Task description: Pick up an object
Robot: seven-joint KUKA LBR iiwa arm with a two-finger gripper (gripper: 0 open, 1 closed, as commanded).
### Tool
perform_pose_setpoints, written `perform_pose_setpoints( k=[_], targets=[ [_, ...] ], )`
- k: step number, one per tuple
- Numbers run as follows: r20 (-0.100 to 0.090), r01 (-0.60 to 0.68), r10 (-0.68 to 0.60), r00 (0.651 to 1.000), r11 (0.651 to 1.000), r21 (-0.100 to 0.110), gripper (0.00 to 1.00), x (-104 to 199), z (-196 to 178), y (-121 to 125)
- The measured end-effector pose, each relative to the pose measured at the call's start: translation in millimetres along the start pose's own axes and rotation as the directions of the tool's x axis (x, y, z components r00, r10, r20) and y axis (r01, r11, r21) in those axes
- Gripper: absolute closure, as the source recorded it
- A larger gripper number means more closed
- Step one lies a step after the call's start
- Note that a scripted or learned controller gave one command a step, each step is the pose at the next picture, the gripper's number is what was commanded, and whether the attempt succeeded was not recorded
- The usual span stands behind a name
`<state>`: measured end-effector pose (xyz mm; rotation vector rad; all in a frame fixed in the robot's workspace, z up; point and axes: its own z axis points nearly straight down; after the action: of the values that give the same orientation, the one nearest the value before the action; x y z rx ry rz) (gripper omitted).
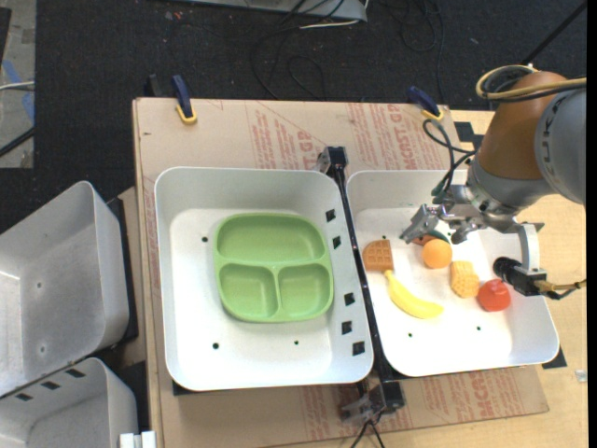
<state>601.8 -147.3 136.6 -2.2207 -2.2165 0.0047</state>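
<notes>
- The desk (242, 129) is brown and holds two white bins side by side.
- The left bin (177, 278) has a green plate (274, 266) in it. The plate has three parts: one long part at the top and two small parts below.
- The right bin (522, 339) holds the play food.
- A tan waffle (378, 255) lies near the left wall of the right bin.
- A yellow banana (411, 297) lies just below the waffle, slanting down to the right.
- An orange ball (437, 253) sits to the right of the waffle.
- A yellow corn piece (464, 278) lies just beside the ball, lower and to the right.
- A red tomato (493, 294) sits just right of the corn.
- The grey arm (536, 147) reaches in from the right, over the far side of the right bin.
- The claw (438, 224) hangs right above the orange ball. Its fingers look spread apart, one to the left of the ball and one to the right.
- The ball looks like it is resting in the bin, with the fingers not closed on it.
</notes>
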Motion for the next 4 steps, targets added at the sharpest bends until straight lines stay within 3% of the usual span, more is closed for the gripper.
perform_pose_setpoints(
  k=[1, 2, 4],
  targets=[
    [0.000, 0.000, 0.000, 1.000, 1.000, -0.001, 0.00, 1, 47, 0],
    [0.001, 0.000, 0.000, 1.000, 1.000, -0.007, 1.00, 1, 34, 1],
    [0.002, 0.005, -0.005, 1.000, 1.000, -0.011, 1.00, 1, -72, 3]
  ],
)
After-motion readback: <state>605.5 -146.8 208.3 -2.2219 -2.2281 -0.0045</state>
